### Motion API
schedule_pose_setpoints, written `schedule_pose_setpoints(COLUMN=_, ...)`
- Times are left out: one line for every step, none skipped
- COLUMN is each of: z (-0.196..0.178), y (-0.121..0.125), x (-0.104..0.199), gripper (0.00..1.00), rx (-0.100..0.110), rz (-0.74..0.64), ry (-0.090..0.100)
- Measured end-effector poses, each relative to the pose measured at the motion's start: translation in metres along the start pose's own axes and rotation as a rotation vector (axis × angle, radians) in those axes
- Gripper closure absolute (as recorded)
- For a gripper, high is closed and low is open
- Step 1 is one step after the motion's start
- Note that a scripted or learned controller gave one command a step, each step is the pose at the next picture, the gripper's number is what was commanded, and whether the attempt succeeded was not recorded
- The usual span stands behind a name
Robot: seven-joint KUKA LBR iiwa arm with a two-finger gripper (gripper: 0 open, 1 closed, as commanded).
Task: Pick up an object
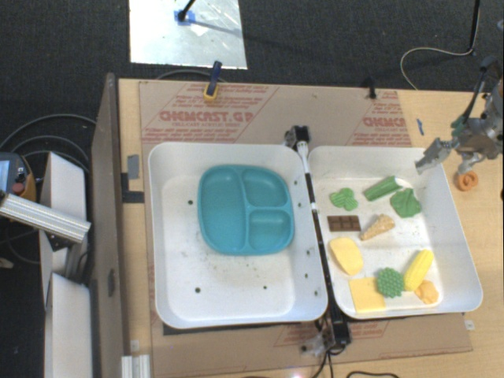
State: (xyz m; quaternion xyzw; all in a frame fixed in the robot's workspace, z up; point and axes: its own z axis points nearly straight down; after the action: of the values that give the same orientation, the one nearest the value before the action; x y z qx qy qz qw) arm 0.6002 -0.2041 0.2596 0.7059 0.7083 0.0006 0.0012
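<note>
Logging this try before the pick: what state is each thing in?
Teal divided tray: flat in left bin, compartments bare.
Corn cob: lying in right bin.
Chocolate bar: lying flat.
End effector: above right bin's far corner, holding nothing visible.

The left bin is white and holds a teal divided plate. In the white right bin lie green toy vegetables, a brown chocolate bar, a yellow corn cob, a yellow cheese slab and a green broccoli. The tabletop is tan with red lettering.
</note>
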Motion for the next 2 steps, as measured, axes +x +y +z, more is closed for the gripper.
schedule_pose_setpoints(z=0.076, y=0.041, x=0.007, gripper=0.00, rx=0.005, rz=-0.003, ry=0.002)
schedule_pose_setpoints(z=0.140, y=0.043, x=0.016, gripper=0.00, rx=0.006, rz=-0.003, ry=0.002)
